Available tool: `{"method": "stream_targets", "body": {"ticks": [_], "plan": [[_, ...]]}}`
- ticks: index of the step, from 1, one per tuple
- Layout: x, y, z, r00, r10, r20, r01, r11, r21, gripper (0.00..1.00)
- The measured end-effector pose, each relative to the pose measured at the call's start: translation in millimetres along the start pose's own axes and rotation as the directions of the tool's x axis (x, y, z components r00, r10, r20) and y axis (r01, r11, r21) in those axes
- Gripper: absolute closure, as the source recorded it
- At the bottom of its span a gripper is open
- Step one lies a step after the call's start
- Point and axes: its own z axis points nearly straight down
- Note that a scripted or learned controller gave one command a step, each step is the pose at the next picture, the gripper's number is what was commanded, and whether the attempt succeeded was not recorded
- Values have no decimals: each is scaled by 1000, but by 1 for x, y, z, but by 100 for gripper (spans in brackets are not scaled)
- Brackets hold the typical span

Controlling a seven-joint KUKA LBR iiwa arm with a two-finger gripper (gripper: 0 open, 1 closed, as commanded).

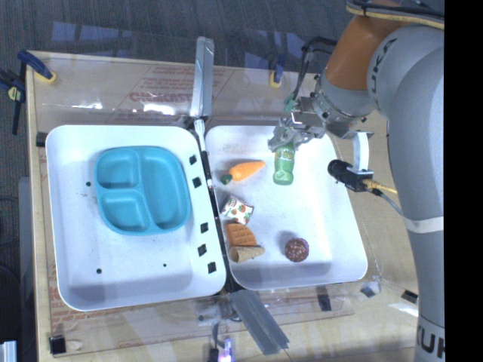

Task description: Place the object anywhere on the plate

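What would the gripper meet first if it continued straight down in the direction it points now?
Most likely the green bottle: the gripper sits right at its top, over the right bin. Depth is unclear from this slanted view, so they may already touch. The carrot lies off to the side.

Bench (113,100) bears left bin (68,225) and right bin (339,225).

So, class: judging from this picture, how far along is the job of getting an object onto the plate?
Done: nothing lies on the blue plate yet. In hand: the end effector sits at the top of the green bottle in the right bin; a grip isn't confirmed. Left: lift, carry to the left bin, release on the plate.
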Motion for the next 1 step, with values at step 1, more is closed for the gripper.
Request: {"method": "stream_targets", "body": {"ticks": [1], "plan": [[53, 4, 37, 1000, -30, 1, 30, 1000, -1, 100]]}}
